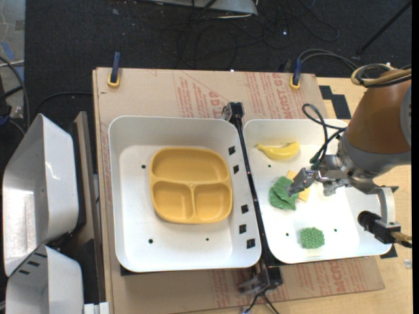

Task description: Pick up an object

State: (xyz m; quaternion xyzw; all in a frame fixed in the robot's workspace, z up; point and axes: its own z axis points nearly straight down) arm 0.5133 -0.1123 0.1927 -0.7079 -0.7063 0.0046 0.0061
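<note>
In the right bin (340, 244) lie a yellow banana (279, 150) near the back, a crumpled green leafy piece (282, 193) at the left, and a round green bumpy object (312, 238) toward the front. A small yellow bit (301, 195) pokes out beside the leafy piece. My gripper (300, 184) reaches in from the right and sits at the right edge of the leafy piece, low over it. The grey arm with its orange band (386, 120) covers the right side of this bin.
The left bin (127, 241) holds a yellow three-compartment tray (191, 184). A black divider (243, 169) runs between the bins. Cardboard (196, 90) lies under both. White containers (36, 182) stand off the bench at the left.
</note>
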